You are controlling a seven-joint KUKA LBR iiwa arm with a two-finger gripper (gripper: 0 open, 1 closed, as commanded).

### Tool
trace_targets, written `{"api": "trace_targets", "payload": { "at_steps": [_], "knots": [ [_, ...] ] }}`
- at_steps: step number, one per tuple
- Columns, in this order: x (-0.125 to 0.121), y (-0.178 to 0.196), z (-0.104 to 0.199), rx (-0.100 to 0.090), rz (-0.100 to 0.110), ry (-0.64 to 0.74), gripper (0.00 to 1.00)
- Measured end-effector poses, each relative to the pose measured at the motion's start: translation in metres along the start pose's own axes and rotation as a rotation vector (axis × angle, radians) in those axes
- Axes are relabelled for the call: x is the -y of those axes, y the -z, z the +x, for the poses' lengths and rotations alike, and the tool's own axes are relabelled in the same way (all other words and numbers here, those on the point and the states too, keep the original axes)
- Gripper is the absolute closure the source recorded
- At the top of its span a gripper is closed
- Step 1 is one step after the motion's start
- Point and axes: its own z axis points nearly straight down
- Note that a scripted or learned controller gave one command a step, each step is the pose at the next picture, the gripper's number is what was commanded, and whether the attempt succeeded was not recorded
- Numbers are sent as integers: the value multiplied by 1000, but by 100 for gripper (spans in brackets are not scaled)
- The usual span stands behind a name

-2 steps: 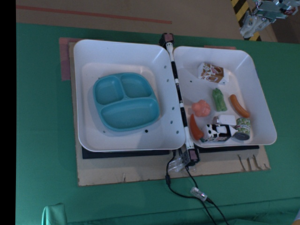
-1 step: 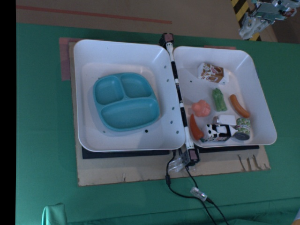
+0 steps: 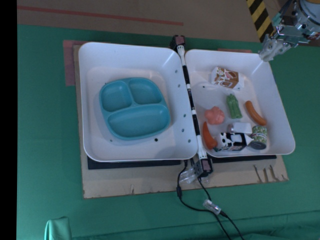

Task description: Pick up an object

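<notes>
Glossy white plastic bins (image 3: 280,134); smooth matt teal plastic plate (image 3: 134,108). Matt green cloth (image 3: 45,134) below, over rough brown cardboard (image 3: 150,186). Shiny metal gripper (image 3: 267,51). Just below the jaws, printed paper carton (image 3: 225,77); farther down, glossy can (image 3: 259,136).

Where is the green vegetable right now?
The green vegetable lies in the right bin, near its middle, between the pink lump and an orange sausage.

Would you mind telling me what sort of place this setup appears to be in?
Probably a robotics lab or test cell: two white bins sit on a green mat, toy food such as a cow-print carton fills one, and hazard-striped tape marks the floor.
</notes>
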Motion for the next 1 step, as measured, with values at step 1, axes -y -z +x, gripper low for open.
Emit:
{"api": "trace_targets", "payload": {
  "at_steps": [1],
  "knots": [
    [105,-33,0,0,0,0,100]
  ]
}}
